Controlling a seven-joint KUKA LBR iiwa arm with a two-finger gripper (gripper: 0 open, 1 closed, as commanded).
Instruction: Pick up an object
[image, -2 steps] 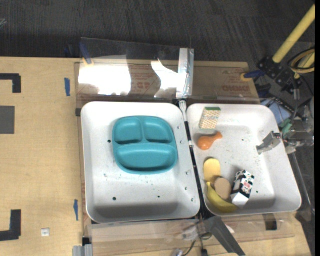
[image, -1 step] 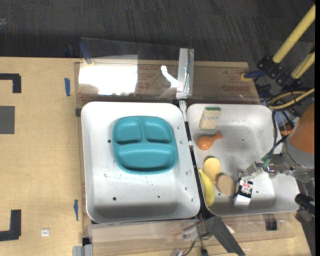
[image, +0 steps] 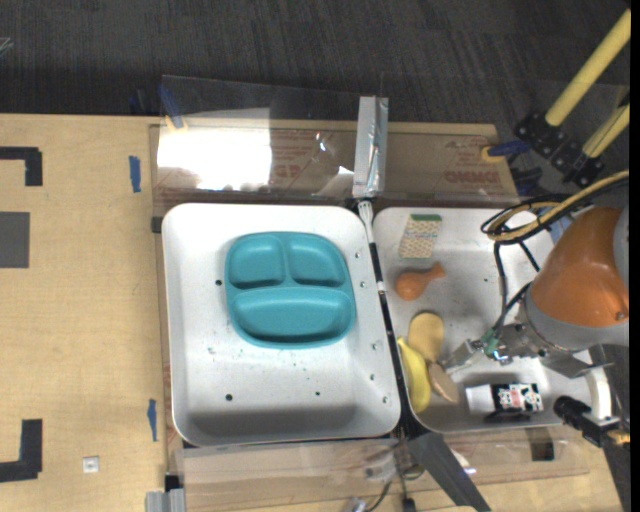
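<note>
Arm (image: 585, 275) low over right bin (image: 465, 225)

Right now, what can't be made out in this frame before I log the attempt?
- Pincer state: too small and cluttered in the camera view.
- Label on the white bottle: too small to read.
- Right bin far side: covered by the arm's orange band.

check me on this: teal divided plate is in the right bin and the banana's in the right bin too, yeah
Not quite. The camera view shows the teal divided plate in the left bin, not the right. The banana is indeed in the right bin, along its left wall.
</note>
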